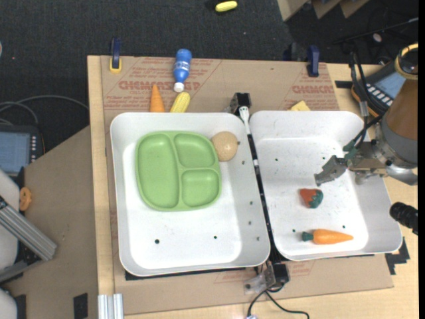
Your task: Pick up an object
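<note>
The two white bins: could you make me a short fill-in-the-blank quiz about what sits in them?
1. The green divided tray lies in the ____ bin.
2. The tan ball rests against the tray's upper ____ corner.
3. In the right bin, the toy carrot lies nearer the camera than the ____ toy strawberry.
4. The gripper hovers over the ____ bin.

Missing words: left; right; red; right

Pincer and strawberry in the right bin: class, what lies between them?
In the camera view, bare white bin floor separates the pincer from the strawberry; nothing lies between.
</note>
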`<act>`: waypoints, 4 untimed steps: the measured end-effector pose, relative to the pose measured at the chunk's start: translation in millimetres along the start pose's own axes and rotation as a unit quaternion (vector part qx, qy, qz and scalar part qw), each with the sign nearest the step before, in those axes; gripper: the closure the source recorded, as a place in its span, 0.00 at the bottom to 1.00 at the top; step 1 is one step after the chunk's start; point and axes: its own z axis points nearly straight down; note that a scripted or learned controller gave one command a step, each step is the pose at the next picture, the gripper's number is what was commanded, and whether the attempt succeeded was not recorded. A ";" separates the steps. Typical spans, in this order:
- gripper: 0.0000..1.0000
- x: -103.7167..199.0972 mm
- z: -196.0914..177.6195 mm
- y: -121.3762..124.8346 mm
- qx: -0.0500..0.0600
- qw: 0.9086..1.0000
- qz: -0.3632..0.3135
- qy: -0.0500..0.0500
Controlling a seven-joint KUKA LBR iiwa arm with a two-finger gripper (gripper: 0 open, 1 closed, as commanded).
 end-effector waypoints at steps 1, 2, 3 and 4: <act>0.00 -32.9 130.8 29.1 0.003 1.000 0.001 0.000; 1.00 -31.8 114.1 29.7 -0.001 1.000 0.001 -0.001; 0.00 -31.7 114.7 29.5 -0.001 1.000 0.001 0.000; 0.00 13.5 159.9 43.0 0.003 1.000 -0.002 0.001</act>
